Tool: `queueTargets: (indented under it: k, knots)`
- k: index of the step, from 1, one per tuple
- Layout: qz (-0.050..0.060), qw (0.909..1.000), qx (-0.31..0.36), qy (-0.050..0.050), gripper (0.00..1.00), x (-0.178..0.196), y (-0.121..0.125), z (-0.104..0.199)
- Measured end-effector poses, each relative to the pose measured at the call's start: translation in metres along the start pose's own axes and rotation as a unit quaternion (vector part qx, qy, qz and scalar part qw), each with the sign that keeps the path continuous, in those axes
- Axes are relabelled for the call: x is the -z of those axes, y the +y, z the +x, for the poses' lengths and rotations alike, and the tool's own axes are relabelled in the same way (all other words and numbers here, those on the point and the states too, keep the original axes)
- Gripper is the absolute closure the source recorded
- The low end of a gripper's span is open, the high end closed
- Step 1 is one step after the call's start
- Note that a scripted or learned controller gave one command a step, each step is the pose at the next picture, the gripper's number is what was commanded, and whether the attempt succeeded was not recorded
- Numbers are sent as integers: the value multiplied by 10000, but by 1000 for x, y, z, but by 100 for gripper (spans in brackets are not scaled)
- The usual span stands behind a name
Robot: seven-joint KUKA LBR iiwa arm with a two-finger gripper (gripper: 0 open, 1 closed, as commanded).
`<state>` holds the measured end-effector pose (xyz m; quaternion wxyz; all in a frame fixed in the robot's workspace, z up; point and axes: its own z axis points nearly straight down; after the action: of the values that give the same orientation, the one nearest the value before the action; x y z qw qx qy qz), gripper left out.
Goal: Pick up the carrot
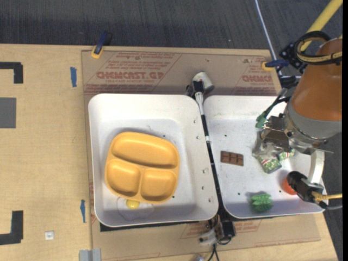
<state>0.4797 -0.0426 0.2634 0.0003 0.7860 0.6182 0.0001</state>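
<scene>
The carrot (287,184) shows as a small orange patch near the right bin's front right corner, partly covered by a black part of the arm. My gripper (270,148) hangs over the right side of the right bin (239,129), to the left of and behind the carrot. Directly under it lies a crumpled green and white object (273,161). The arm's grey and orange body hides the bin's right rim.
A brown chocolate bar (231,157) lies mid-bin and a green leafy item (261,201) sits near the front rim. The left bin (109,113) holds a yellow divided tray (142,166) and a small yellow piece (132,203).
</scene>
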Motion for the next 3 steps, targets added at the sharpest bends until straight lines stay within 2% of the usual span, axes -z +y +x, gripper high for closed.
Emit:
queueTargets:
  k: [1, 2, 3]
  knots:
    - [18, 9932, 1162, 5, 100, -79, -21, 84]
    - [-118, 9982, 591, 49, 100, -113, -11, 119]
    - [-146, 9985, 526, 61, 100, -116, -11, 122]
